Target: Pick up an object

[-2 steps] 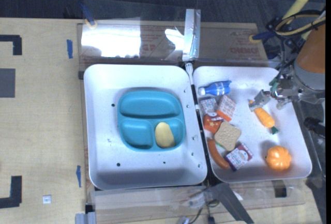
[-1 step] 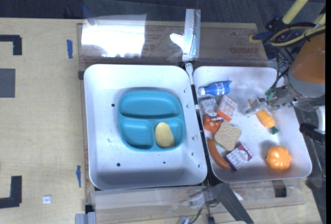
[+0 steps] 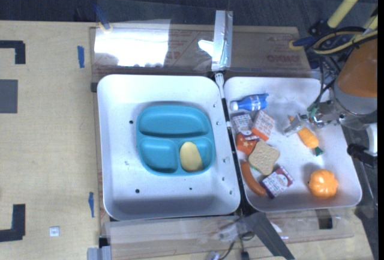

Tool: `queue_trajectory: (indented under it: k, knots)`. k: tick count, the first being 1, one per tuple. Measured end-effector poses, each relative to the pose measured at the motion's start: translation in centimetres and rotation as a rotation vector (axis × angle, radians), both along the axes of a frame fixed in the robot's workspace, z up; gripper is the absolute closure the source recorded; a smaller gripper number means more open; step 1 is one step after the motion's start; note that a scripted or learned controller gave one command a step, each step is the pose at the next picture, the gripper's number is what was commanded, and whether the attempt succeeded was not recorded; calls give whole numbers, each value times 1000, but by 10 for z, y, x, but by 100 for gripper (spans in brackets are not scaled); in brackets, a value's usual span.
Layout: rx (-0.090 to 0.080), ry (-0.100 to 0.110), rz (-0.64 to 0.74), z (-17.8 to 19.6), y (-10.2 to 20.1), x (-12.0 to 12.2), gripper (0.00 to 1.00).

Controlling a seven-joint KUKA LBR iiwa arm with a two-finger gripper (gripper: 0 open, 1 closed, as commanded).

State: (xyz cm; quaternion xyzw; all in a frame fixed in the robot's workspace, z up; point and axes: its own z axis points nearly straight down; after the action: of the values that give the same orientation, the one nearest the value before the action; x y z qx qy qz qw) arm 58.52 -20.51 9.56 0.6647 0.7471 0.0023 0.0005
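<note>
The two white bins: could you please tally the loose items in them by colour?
Orange: 3, the pumpkin, carrot and sausage
Yellow: 1, the potato in the teal tray
Blue: 1, the bottle
Tan: 1, the bread slice
Red-and-white packets: 3
Total: 9

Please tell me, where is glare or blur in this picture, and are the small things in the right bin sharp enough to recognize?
In the camera view, strong glare whitens the clear sheet behind the left bin. The arm at the right edge looks soft. The blue tray and the small pumpkin read clearly, while the packets in the right bin are too small to read.
</note>
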Motion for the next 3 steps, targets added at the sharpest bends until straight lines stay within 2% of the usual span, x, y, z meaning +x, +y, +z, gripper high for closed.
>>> queue_trajectory:
  k: [1,2,3]
  knots:
    - [-2,-3,0,11,-1,1,100]
    - [-8,-8,-2,117,-20,-16,100]
    - [-2,3,-5,121,12,-58,100]
